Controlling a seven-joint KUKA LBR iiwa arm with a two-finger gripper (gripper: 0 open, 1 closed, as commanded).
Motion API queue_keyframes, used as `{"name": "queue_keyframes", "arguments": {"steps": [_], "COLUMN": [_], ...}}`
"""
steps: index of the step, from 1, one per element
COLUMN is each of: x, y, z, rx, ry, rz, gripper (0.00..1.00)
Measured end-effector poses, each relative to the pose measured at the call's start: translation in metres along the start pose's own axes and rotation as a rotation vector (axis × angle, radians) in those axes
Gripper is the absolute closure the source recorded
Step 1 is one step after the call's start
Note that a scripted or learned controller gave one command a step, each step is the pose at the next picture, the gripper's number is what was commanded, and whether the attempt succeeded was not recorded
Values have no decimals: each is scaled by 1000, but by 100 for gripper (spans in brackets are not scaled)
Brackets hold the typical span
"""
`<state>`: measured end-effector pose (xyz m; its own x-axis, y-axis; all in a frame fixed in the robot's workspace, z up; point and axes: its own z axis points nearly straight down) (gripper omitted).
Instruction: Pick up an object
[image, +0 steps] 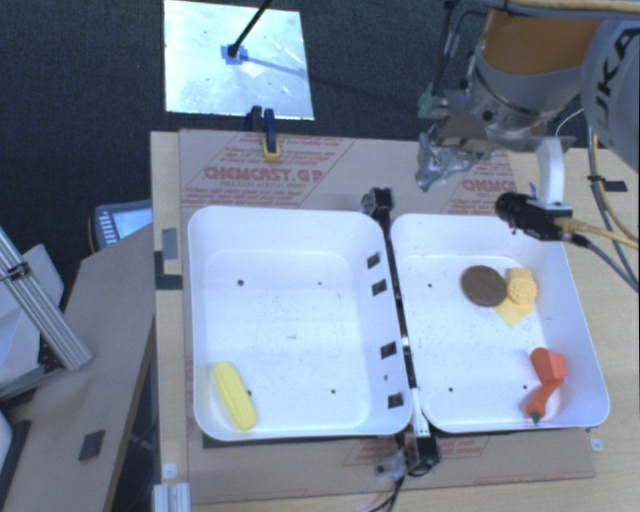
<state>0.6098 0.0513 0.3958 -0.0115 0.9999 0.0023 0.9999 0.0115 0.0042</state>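
Camera view
Pincer: I see my pincer up above the far rim of the right bin, over the printed board. Its metal fingers are a blurred lump from here, so I cannot tell how far apart they stand, and I see nothing between them.
Arm: the grey body with its orange band comes in at the upper right.
Bins: I count two, white and shallow, side by side on the bench, joined along a dark middle strip.
Left bin: one thing, a yellow corn cob, lying near the front left corner.
Right bin: four things. One brown round disc sits touching one yellow round cracker; one pale yellow wedge lies partly under both. One orange carrot lies near the front right corner, well apart from that cluster.
Distance to objects: the pincer touches none of them; the disc cluster is the nearest.
Writing: I read "CHEMCAST" in red on the board behind the left bin, with letters after it I take for "GP". Red print behind the right bin is too covered to read. Letters "UKA" show on the arm at the right edge.
Other: a yellow and black clamp grips the board's far edge.
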Motion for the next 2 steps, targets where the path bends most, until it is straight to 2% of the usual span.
{"name": "queue_keyframes", "arguments": {"steps": [1, 2], "x": [75, 69], "y": [-5, -4], "z": [-15, -25], "rx": [2, 0], "ry": [1, -2], "rz": [-1, 1], "gripper": [100, 100]}}
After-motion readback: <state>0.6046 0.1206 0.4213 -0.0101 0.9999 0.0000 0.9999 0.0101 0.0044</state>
